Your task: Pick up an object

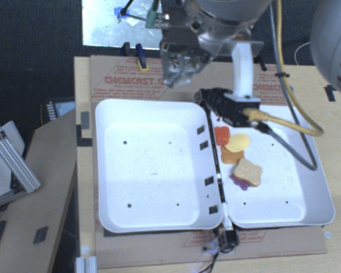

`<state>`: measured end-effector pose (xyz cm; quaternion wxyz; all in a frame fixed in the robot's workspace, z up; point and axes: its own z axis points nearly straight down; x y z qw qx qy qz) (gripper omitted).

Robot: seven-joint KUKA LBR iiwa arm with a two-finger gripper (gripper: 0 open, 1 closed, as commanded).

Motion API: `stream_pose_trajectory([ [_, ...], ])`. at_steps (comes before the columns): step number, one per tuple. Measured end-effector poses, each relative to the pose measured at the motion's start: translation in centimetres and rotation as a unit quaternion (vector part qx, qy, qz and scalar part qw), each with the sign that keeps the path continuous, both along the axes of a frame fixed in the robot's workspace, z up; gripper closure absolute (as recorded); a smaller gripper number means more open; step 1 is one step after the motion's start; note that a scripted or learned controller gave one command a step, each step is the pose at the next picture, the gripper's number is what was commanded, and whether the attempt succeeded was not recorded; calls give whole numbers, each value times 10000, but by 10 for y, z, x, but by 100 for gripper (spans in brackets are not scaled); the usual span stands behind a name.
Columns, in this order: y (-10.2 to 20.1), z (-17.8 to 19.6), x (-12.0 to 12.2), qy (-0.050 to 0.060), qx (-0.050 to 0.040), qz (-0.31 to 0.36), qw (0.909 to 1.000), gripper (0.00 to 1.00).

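A small heap of toy food lies in the right bin, close to its left wall. It holds a red piece, a yellow round piece, an orange piece and a tan bread slice with a bit of purple under it. My gripper hangs high over the bench, behind the back rim of the left bin, well up and to the left of the heap. It looks blurred, and nothing shows beneath it.
A black fitting with a yellow cable and a grey hose reaches over the right bin's back left corner, just above the heap. Black clips line the seam between the bins. Cardboard lies under both bins.
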<state>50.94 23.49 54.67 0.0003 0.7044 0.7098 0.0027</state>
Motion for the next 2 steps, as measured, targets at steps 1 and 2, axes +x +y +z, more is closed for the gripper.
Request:
stream_pose_trajectory([
  [1, 0, 0, 0, 4, -2, 4, 10000, 0],
  [2, 1, 11, 0, -6, 6, 18, 10000, 100],
])
